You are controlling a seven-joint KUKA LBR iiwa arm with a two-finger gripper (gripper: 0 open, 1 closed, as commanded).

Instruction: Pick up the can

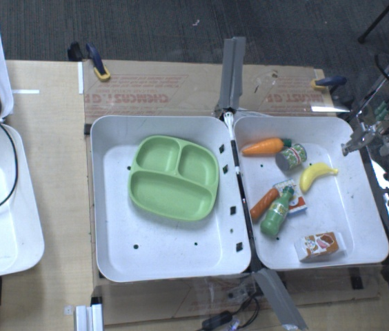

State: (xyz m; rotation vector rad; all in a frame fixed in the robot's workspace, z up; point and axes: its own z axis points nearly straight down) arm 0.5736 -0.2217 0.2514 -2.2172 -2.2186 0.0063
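The can [292, 156] is small, with a green label and a grey metal end. It lies on its side in the back half of the right bin [360, 205]. An orange carrot [262, 146] touches it on the left, and a yellow banana [316, 175] lies just to its front right.
The right bin also holds a second carrot [264, 204], a green bottle [277, 214] on a small white packet, and an orange carton [320, 247] near the front. A green divided plate [175, 178] sits in the left bin [112, 212]. Metal hardware and cables [377, 123] overhang the right rim.
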